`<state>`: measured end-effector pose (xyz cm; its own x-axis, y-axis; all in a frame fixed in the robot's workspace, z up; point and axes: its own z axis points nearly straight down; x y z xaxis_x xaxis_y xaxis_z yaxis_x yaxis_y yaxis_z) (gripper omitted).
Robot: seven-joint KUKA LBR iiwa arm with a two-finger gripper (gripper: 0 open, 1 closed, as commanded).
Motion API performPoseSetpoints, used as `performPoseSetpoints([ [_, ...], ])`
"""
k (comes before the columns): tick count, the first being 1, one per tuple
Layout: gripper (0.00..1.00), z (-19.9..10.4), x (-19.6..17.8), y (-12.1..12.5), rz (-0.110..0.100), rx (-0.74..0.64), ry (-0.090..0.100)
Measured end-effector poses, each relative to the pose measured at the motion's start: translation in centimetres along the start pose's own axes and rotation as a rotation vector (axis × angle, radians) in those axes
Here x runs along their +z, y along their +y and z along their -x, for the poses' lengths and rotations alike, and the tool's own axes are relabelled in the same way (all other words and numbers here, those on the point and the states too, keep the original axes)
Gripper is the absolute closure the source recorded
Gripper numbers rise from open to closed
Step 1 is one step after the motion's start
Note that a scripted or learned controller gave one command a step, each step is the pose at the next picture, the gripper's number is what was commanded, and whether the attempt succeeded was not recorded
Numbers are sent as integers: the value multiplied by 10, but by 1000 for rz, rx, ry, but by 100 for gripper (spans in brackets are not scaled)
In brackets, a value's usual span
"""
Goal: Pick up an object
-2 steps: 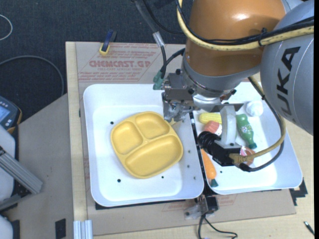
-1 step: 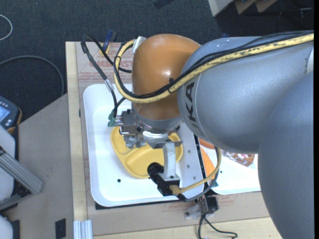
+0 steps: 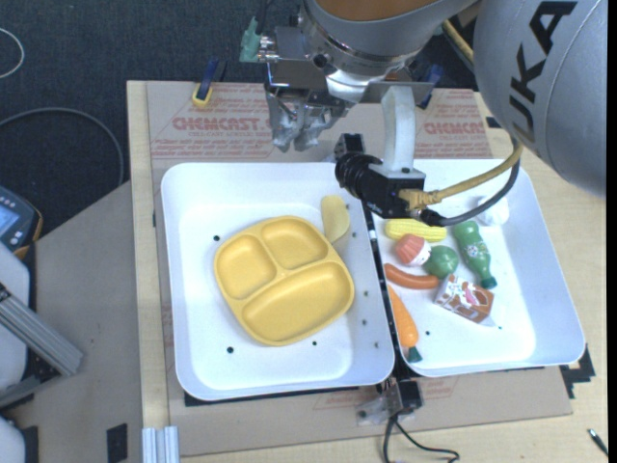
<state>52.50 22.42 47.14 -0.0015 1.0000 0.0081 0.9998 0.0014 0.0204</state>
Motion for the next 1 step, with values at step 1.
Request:
performPoseSetpoints([
  [1,100,49,140,-34,-37,7,-15],
])
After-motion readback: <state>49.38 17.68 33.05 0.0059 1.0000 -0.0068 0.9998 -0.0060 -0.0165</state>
